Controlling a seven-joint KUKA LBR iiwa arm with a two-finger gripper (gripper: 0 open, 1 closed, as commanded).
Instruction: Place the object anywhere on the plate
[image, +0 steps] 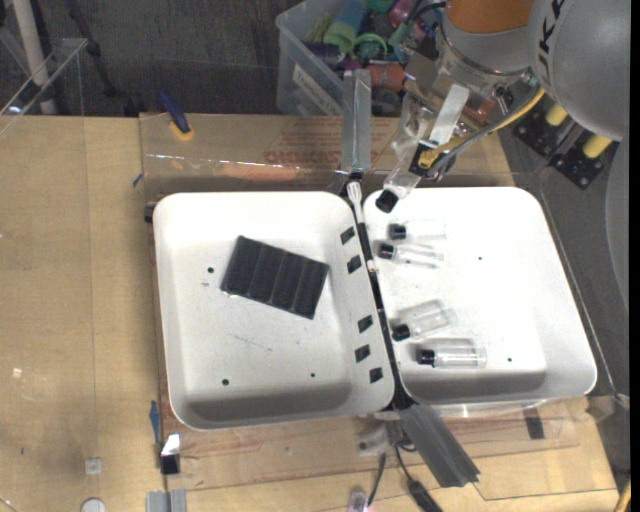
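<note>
Vial work first: one black-capped vial (387, 199) sits at the 11 o'clock corner of the right bin (520, 215), tilted steeply with its cap at the low end and its clear body rising toward 1 o'clock. That upper end runs straight into the end effector (408, 160), which hangs over the same corner. The clear glass and pale metal blur together there, so I cannot tell whether the end effector is apart or clamped on the vial.

From the vial, the plate (275, 276) lies toward 8 o'clock, well apart from it. It is a dark ribbed slab lying flat near the middle of the left bin (190, 225), turned slightly askew.

Four more vials rest on their sides in the right bin, all along its 9 o'clock side. One pair (412, 244) lies just toward 5 o'clock from the tilted vial. The other pair (437, 337) lies nearer the 6 o'clock rim, and all their black caps point toward the left bin.

The grey arm (590, 60) with its orange band comes in from 1 o'clock. Both bins stand side by side on the wooden worktop (70, 300), with a clear tub (310, 60) of coloured odds and ends behind them at 12 o'clock
</note>
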